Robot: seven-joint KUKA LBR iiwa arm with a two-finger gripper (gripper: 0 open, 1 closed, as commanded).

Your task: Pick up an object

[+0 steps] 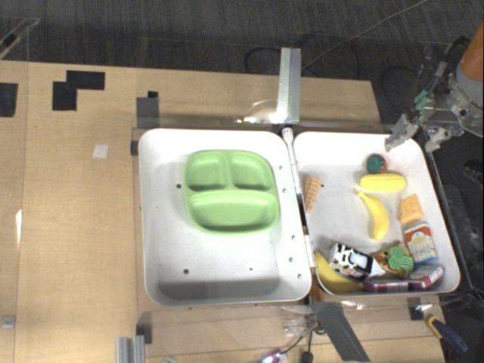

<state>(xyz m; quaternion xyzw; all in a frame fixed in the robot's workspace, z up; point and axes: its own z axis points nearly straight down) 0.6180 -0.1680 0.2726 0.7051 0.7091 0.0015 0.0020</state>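
Note:
The right bin (338, 219) holds several small objects: a yellow banana (376, 216), a yellow block (383, 181), a red and green ball (376, 162), an ice-cream cone toy (311, 190), an orange-capped bottle (419, 242) and a black-and-white item (352, 261). My gripper (417, 135) hovers over the far right corner of that bin, above and to the right of the ball. Its fingers stand apart with nothing between them.
A green divided plate (231, 190) lies in the left bin (162, 225). A metal post (290, 82) rises behind the gap between the bins. More clutter, with a green toy (400, 262) and a purple marker (393, 284), crowds the right bin's near corner.

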